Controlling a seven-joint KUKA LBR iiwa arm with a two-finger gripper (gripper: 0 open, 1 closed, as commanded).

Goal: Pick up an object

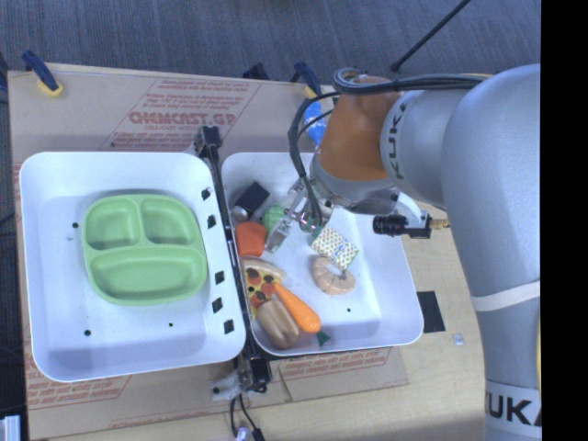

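My gripper hangs mid-frame over the right bin, beside the orange block; I cannot tell its grip state

Even, bright overhead light; soft shadows inside white bins; slight overall blur, low resolution, no harsh glare.
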